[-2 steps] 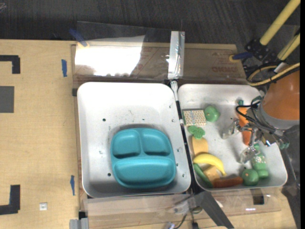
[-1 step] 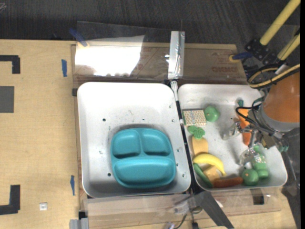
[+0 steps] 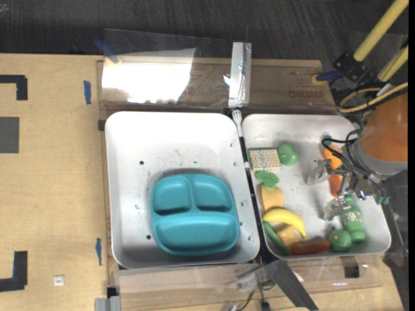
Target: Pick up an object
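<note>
My gripper [image 3: 328,189] is low in the right bin [image 3: 305,129], near its right side, below the orange wrist band. Its two metal fingers [image 3: 317,173] stand apart, so it is open. An orange carrot-like piece [image 3: 334,181] lies between and just behind them; I cannot tell whether they touch it. Close below the gripper sit a green bottle-shaped toy [image 3: 354,219] and a green round toy [image 3: 340,240]. Along the bin's left side are a green ball [image 3: 287,154], a patterned square [image 3: 264,159], a yellow wedge [image 3: 271,197] and a banana [image 3: 286,219].
A brown sausage [image 3: 310,246] lies along the right bin's front wall, with a green pod [image 3: 273,235] beside the banana. The left bin [image 3: 130,141] holds a teal divided tray [image 3: 193,212]. Cables and yellow poles [image 3: 382,24] crowd the back right.
</note>
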{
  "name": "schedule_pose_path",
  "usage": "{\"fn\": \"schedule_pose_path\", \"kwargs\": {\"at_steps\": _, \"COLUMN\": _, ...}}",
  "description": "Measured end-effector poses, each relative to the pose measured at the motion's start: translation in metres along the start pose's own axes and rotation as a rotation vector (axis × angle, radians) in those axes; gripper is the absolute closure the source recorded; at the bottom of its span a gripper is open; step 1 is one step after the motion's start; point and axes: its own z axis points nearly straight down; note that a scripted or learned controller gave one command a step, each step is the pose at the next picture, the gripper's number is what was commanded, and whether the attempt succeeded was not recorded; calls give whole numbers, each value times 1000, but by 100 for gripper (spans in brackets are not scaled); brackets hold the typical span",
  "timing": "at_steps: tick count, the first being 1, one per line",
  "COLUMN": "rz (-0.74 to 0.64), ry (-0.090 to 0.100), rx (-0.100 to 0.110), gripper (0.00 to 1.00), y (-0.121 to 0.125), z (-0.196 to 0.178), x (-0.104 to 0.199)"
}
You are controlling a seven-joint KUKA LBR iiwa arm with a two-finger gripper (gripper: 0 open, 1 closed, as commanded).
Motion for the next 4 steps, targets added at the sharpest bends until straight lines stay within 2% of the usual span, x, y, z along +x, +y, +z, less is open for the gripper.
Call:
{"fn": "schedule_pose_path", "kwargs": {"at_steps": 1, "rz": 66, "ry": 0, "rx": -1, "gripper": 0, "y": -12, "z": 0, "x": 11}}
{"fn": "schedule_pose_path", "kwargs": {"at_steps": 2, "rz": -22, "ry": 2, "rx": 0, "gripper": 0, "y": -20, "z": 2, "x": -67}}
{"fn": "schedule_pose_path", "kwargs": {"at_steps": 3, "rz": -15, "ry": 3, "rx": -1, "gripper": 0, "y": -7, "z": 1, "x": -51}}
{"fn": "schedule_pose_path", "kwargs": {"at_steps": 4, "rz": -14, "ry": -12, "rx": 4, "gripper": 100, "y": -8, "z": -13, "x": -56}}
